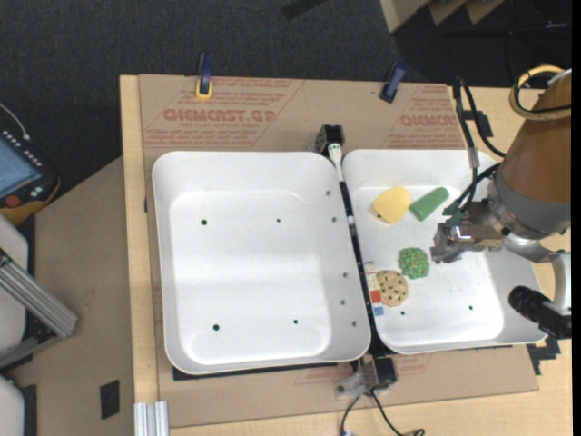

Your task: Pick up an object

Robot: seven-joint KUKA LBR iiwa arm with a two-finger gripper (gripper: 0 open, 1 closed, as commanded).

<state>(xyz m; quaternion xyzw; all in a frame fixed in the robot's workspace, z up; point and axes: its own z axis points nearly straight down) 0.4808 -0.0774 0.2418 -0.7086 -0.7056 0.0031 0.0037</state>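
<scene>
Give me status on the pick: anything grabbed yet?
Done: the arm has reached into the right bin, with the gripper low over its floor. In hand: nothing visible between the fingers. Left: the grab and lift. The yellow piece, green block, green ball and cookie all lie in the bin; the ball is nearest the gripper.

Grey arm (536,209), broad orange band, black cables, metallic pincer (448,240)
</scene>
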